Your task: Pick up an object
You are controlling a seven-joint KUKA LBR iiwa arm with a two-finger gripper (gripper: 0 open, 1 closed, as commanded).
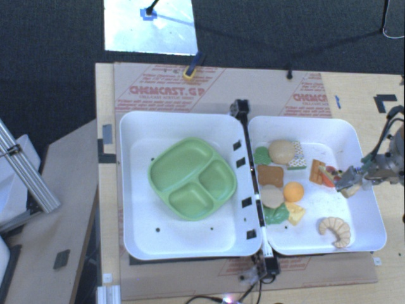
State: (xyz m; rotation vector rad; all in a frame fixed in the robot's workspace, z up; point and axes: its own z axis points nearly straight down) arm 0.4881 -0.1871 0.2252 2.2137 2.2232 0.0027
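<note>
Pizza slice [319,172]: a small orange-and-red toy piece on the floor of the right bin, near its right wall, just left of the gripper.
Gripper [348,183]: low over the right side of the right bin, its tip at the slice's lower right edge; whether it is spread or pressed together cannot be told, and nothing is seen pinched in it.
Arm [387,160]: comes in from the right edge at the height of the bin's middle.
Right bin [354,132]: white and shallow; toy food is gathered along its left half.
Other food: a tan bun [281,151] at the top, a brown toast [271,175] below it, an orange ball [293,191], a yellow wedge [295,213], green pieces [276,215] by the divider, and a croissant [336,230] alone near the front right corner.
Left bin [136,233]: holds a green tray [192,178] with three compartments, set at a slant in its middle.
Bench: both bins sit side by side, touching along their inner walls.
</note>
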